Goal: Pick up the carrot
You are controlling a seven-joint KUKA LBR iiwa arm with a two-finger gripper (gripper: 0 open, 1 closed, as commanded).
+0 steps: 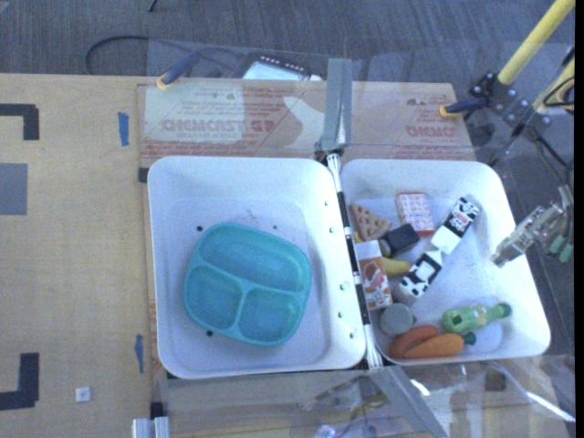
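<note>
Flat tan wooden table [64,245], matte, marked with black squares and short blue tape strips. Two shallow white bins side by side, rounded at the corners, finely speckled inside: left bin [173,190] and right bin [525,322], meeting along a central seam. Clear sheet with reddish lettering [228,121] lying behind both bins. In the left bin, a teal plastic tray [246,284], rounded-square, smooth, moulded into three compartments. In the right bin, a cluster of small toys: black-and-white blocky cow-patterned piece [417,279], elongated and lying on a diagonal; second white-and-black block [461,217] near the far wall; green glossy bottle shape [474,316] lying on its side; carrot [436,346], orange, smooth, tapered, lying flat against the near wall of the right bin, just beside a second reddish-orange rounded piece [412,337]; red-and-white printed carton [414,211]; triangular waffle-textured wedge [369,219]; flat printed packet [375,281] by the seam; dark cube [401,239]; grey disc [396,318]; yellow curved piece [395,265]. Gripper [513,245], metallic, at the right bin's right rim, well apart from the carrot; jaws too blurred and small to tell whether wide or narrow, nothing visible between them. Yellow pole [538,33] at upper right.
</note>
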